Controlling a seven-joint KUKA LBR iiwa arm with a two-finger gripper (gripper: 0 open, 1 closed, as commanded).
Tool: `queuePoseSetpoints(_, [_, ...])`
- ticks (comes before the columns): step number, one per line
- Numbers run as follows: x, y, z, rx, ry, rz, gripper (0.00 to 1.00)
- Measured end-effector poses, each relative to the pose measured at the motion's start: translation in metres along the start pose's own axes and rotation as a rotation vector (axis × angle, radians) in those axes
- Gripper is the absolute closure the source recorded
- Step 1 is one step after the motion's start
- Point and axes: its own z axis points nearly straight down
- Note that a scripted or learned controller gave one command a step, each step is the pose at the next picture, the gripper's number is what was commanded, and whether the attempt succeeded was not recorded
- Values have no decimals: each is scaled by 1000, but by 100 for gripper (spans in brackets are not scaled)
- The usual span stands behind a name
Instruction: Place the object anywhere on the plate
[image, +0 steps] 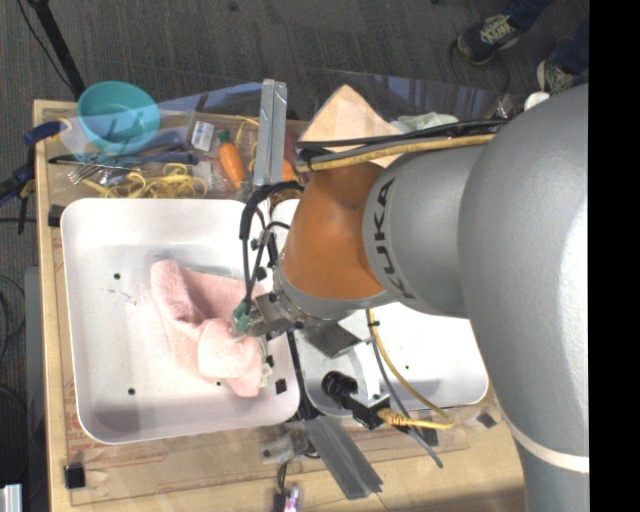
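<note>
A crumpled pink cloth (195, 315) lies in the left white bin (110, 300), stretching from the bin's middle toward its right wall. My gripper (248, 325) is low over the cloth's right end, close to the wall between the two bins, with a small green part showing at its tip. The big grey and orange arm (400, 240) covers most of the right bin (445, 375). A curved white edge (285, 212) peeks out beside the orange band; I cannot tell whether it is the plate.
Behind the bins lie a teal bowl (118, 112), a carrot (231, 162), yellow loops (165, 183), forks (88, 175) and a tan sheet (345, 115). A yellow cable (415, 422) and black fittings hang at the front edge.
</note>
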Motion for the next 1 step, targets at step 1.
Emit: queuePoseSetpoints(1, [-3, -1, 0, -1, 0, 12, 100])
